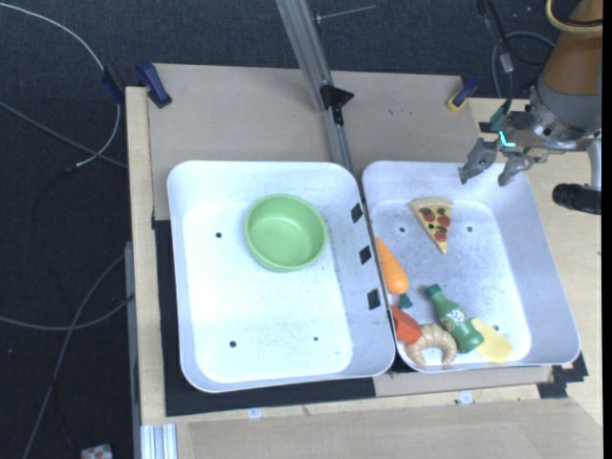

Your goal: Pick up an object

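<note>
My gripper (pixel 494 170) hangs open over the far right corner of the right bin (pixel 521 256), with nothing between its fingers. A pizza slice (pixel 434 222) lies a little below and left of it. An orange carrot (pixel 391 266) rests along the bin's left side. At the near end sit a green bottle (pixel 453 320), a croissant (pixel 433 344), a red piece (pixel 405 325) and a yellow piece (pixel 494 345). A green bowl (pixel 285 231) stands in the left bin (pixel 220 333).
A metal pole (pixel 308 51) slants from the top of the view down to the gap between the bins. Blue clamps (pixel 153 84) sit on the bench's far corners. Cables lie on the dark floor to the left.
</note>
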